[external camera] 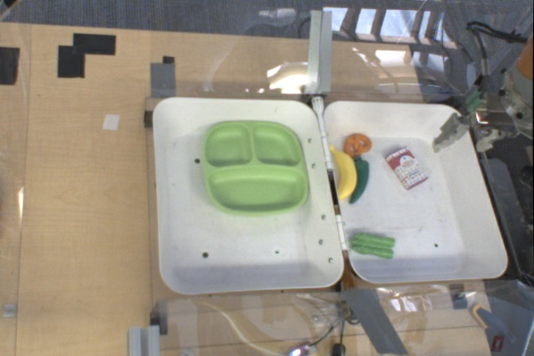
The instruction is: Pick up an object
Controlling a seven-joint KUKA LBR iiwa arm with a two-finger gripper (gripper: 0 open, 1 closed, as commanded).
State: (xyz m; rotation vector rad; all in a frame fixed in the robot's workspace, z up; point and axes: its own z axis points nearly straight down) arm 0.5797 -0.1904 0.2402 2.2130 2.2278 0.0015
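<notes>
Pincer (pixel 448 134) at right bin's (pixel 467 263) upper-right edge, finger state can't tell; nearest obj, small red-white carton (pixel 407 167), lies just left/below, tilted diagonally.

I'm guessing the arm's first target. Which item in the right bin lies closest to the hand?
The small red-and-white box. It lies toward the bin's right side, just left of the hand, while the banana, orange fruit and green pod sit farther left.

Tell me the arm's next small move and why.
Probably swing the end effector left and down over the small red box. It hangs at the right bin's upper right rim with nothing seen in it, and the box is the nearest item, lying apart from the others.
</notes>
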